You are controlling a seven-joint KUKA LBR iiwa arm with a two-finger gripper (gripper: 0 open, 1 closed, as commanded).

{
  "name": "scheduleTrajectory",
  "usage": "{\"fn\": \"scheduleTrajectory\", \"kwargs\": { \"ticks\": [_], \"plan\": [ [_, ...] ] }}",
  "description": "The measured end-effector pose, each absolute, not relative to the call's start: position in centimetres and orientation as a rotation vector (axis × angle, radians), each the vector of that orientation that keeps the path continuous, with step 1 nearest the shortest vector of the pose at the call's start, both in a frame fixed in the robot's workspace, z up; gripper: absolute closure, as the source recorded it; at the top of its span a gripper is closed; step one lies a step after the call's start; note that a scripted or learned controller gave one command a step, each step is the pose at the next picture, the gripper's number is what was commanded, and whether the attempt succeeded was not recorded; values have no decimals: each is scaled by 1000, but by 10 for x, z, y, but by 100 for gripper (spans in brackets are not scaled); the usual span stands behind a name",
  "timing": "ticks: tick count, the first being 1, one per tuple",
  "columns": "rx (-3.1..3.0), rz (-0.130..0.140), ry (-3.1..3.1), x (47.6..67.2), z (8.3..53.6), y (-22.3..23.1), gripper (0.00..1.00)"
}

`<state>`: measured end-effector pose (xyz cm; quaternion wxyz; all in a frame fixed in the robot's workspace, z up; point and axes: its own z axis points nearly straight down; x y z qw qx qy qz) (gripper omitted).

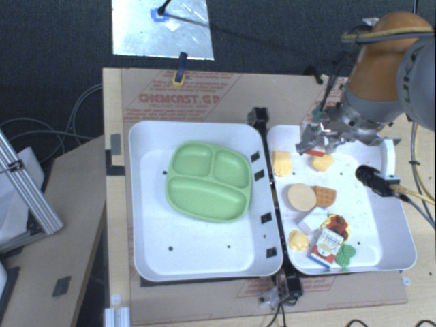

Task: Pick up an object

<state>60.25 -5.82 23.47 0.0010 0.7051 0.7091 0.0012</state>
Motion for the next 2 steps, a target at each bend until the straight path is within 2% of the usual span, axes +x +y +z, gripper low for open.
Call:
{"fn": "scheduleTrajectory", "kwargs": {
  "ticks": [1,2],
  "plan": [
    [2216,0,2226,604,214,-56,100],
    [2219,1,2223,594,222,-63,100]
  ]
}}
